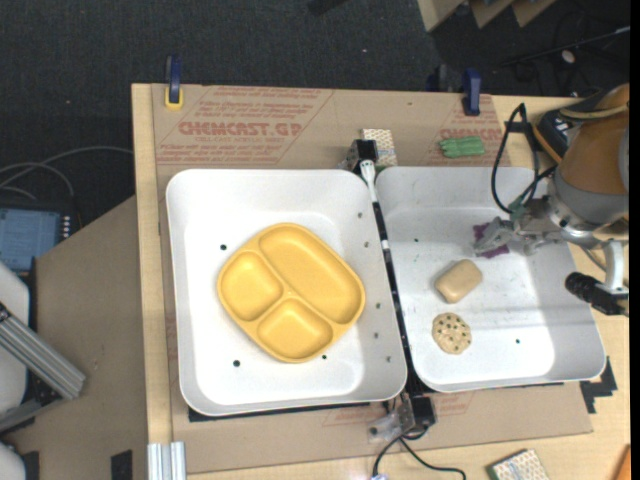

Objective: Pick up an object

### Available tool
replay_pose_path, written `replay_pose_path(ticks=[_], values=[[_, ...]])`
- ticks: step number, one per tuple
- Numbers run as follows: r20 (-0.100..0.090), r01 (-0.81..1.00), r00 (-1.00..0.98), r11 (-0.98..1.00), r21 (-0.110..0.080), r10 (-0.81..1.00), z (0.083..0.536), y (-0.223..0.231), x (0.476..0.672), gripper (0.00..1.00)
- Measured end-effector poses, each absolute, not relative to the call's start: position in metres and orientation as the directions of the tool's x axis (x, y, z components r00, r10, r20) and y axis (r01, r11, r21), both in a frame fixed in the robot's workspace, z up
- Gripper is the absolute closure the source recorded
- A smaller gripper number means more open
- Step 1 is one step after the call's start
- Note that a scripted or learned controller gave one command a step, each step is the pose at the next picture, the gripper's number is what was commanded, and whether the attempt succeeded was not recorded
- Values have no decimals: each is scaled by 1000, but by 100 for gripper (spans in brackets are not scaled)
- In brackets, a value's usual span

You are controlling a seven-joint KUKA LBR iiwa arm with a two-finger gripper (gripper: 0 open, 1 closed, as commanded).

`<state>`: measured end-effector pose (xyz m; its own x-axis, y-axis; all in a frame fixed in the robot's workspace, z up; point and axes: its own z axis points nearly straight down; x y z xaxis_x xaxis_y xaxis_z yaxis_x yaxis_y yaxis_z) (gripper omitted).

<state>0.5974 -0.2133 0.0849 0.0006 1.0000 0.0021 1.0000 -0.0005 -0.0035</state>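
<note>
Objects for picking lie in the right bin (560, 363): a tan rounded block (459, 280) near the bin's middle, a chocolate-chip cookie (451, 333) just below it and apart from it, and a small purple piece (492, 238) higher up, toward the far side. Nothing rests on top of the block or the cookie — both lie free on the white floor. The left bin (190, 268) carries a yellow three-compartment plate (290, 291), set at a tilt to the bin's edges, its sections bare. Both bins sit side by side on the table (250, 128), a brown board printed with red lettering; a green item (460, 148) lies on the board beyond the right bin, and blue clamps (175, 80) hold its far edge.

The tool (515, 230) sits low over the right bin's far side, right at the purple piece; whether it grips the piece, or how wide it stands, I cannot tell. The arm (590, 168) — grey with an orange band — comes in from the right, bent down toward the bin, black cables looping over it.
</note>
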Motion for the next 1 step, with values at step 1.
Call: replay_pose_path(ticks=[1], values=[[0, 1000, -2, 2, 4, 1000, 85, -212, 636, 0]])
